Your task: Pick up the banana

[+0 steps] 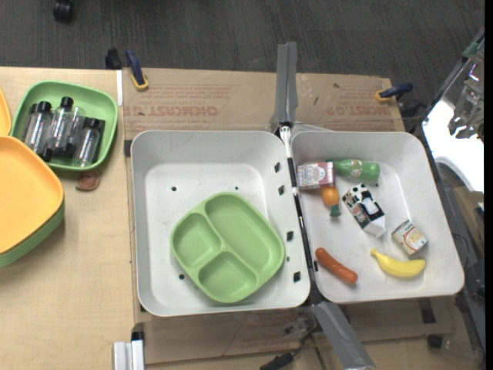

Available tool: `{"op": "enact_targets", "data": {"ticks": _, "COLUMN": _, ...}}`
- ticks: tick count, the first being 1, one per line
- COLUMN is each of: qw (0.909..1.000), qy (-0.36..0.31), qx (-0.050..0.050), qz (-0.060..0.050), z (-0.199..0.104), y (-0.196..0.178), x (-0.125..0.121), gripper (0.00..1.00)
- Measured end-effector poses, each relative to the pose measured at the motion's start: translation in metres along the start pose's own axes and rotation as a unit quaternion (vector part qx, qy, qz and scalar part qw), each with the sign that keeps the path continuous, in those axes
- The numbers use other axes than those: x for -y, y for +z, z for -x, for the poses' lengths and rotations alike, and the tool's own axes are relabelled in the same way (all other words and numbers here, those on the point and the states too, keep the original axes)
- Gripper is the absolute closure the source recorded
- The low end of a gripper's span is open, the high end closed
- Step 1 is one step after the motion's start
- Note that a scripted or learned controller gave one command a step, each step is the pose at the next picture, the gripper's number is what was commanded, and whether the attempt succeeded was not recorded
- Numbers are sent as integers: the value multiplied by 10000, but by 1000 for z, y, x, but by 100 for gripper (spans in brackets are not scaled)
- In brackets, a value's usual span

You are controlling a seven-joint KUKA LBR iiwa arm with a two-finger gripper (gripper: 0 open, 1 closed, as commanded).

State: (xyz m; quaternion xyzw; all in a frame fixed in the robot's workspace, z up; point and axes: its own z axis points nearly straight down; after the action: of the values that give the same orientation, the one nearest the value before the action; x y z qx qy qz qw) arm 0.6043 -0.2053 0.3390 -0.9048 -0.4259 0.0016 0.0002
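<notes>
From my screen, the banana (399, 265) lies in the lower right part of the right bin (435, 172), flat on the white floor, its curve opening upward in the frame. A small cream carton (410, 237) sits just above it, and a red-orange sausage (337, 266) lies to its left, apart from it. What I take for the gripper (467, 110) is a blurred pale metallic shape at the upper right edge of the frame, outside the bin's rim (I cannot tell whether it is open or closed, the picture is too soft there). The banana is therefore well apart from it, down and to the left, with the bin's right wall between them, and nothing is touching the fruit. Higher in the same bin I see a black-and-white carton (363, 206), a small orange piece (330, 196), a pink box (315, 175) and a green bottle (356, 169). The left bin (154, 160) holds a green divided plate (227, 247).
</notes>
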Motion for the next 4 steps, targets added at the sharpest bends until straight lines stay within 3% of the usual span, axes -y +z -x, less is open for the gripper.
{"op": "enact_targets", "data": {"ticks": 1, "qw": 9983, "qy": 582, "qx": 2, "qz": -11, "z": 47, "y": 3, "x": 54, "gripper": 100}}
{"op": "enact_targets", "data": {"ticks": 2, "qw": 9945, "qy": 1048, "qx": 6, "qz": -3, "z": -12, "y": 65, "x": -23, "gripper": 100}}
{"op": "enact_targets", "data": {"ticks": 3, "qw": 9844, "qy": 1760, "qx": 4, "qz": -13, "z": 41, "y": 24, "x": 34, "gripper": 100}}
{"op": "enact_targets", "data": {"ticks": 4, "qw": 9781, "qy": 2083, "qx": 8, "qz": -8, "z": -16, "y": 38, "x": -46, "gripper": 100}}
